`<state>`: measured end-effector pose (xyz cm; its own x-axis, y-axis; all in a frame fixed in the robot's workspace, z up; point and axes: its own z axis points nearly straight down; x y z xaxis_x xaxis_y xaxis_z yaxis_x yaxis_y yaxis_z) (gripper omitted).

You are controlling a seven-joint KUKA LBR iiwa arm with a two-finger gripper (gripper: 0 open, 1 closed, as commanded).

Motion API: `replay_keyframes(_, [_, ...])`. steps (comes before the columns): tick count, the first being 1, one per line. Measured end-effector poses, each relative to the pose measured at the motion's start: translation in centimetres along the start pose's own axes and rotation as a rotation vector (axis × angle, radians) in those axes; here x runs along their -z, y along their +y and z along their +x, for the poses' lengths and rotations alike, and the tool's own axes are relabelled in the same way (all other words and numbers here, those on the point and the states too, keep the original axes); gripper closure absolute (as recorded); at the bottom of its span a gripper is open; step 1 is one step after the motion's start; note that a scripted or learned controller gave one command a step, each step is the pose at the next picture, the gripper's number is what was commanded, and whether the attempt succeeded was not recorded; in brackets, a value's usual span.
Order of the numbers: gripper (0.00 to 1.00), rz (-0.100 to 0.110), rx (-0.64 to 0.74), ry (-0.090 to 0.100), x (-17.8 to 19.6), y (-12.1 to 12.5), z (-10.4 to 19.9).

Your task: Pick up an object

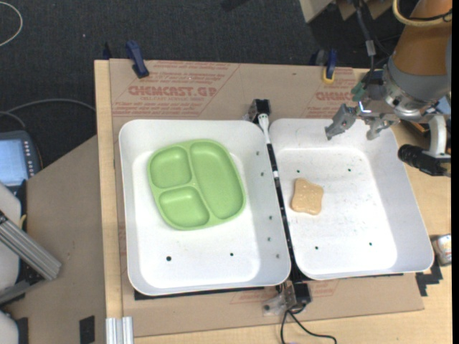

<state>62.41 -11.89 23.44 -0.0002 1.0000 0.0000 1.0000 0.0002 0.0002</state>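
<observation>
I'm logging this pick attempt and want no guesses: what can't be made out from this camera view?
- Arm: cut off by the top and right edges of the camera view past the orange band.
- Gripper: the jaws stand apart, nothing between them; the tips are small and slightly blurred.
- Tan object in the right bin: too small to identify; its underside is hidden.
- Green divided plate in the left bin: underside hidden.

I read red print on the board [215, 77] under my bins: "CHEMCAST G P" at upper middle of the frame. More red print sits at upper right, too partial for me to read.
</observation>
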Motion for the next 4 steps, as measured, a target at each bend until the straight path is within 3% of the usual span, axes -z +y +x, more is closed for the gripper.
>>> replay_keyframes(1, [0.0,0.016,-0.001,0.004,-11.6,-5.4,2.2])
replay_keyframes(2, [0.0,-0.005,-0.003,0.001,-14.9,-6.1,2.8])
replay_keyframes(3, [1.0,-0.011,-0.003,-0.002,-13.6,-5.9,2.7])
replay_keyframes(4, [1.0,-0.004,0.01,0.004,-4.5,-11.3,12.9])
